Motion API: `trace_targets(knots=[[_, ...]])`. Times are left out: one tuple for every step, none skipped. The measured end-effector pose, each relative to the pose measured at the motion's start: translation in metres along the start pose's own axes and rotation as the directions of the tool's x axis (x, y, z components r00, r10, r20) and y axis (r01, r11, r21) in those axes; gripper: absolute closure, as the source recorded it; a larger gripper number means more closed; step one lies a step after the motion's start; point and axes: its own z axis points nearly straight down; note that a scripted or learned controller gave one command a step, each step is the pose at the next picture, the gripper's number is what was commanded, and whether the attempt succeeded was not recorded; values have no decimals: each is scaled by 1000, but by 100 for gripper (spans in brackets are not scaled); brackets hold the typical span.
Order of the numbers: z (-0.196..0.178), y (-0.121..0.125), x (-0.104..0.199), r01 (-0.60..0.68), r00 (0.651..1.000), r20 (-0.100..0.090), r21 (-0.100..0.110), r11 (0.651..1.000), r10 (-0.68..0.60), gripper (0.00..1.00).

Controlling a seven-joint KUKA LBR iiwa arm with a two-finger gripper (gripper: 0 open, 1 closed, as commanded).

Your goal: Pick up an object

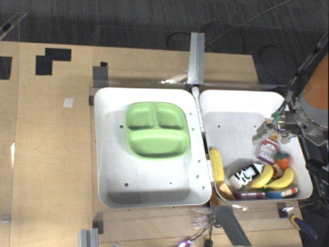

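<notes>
Yellow bananas (275, 177), small red-labelled pouch (267, 151) under end effector (268, 130)

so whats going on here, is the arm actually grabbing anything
A grey robot arm reaches in from the right over the right bin, its gripper low near a small red-labelled packet. Whether anything sits between its fingers cannot be told. The other items are piled in that bin's near corner: two bananas, a corn cob, a black and white item and a red marker. The left bin holds a green divided plate.
</notes>
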Motion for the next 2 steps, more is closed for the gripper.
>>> trace_targets(knots=[[90,-19,-3,-9,1000,0,0,1000,9,0],[152,22,16,-412,911,-3,-9,911,412,0]])
